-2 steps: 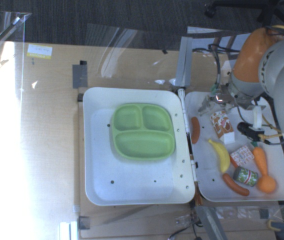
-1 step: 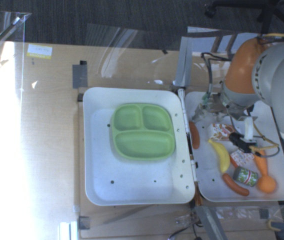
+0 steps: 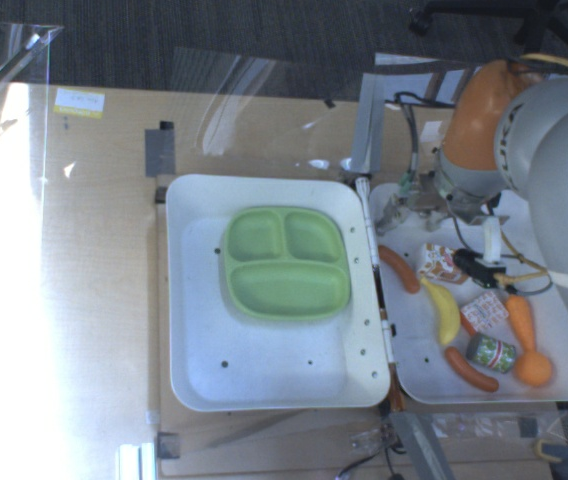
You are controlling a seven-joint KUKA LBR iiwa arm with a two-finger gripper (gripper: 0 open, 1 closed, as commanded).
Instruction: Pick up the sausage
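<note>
Sausage lies in the right bin; gripper hangs at its twelve o'clock, finger state impossible to tell.

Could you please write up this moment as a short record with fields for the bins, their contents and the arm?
left bin: shallow white bin holding a green three-compartment plastic plate
right bin: shallow white bin holding the food items
sausages: one reddish sausage near the divider, another at the front edge
other items: yellow banana, orange carrot, small green can, two small packets
arm: grey arm with orange band, over the right bin's far end
gripper, fingers unclear, nothing seen held
</note>
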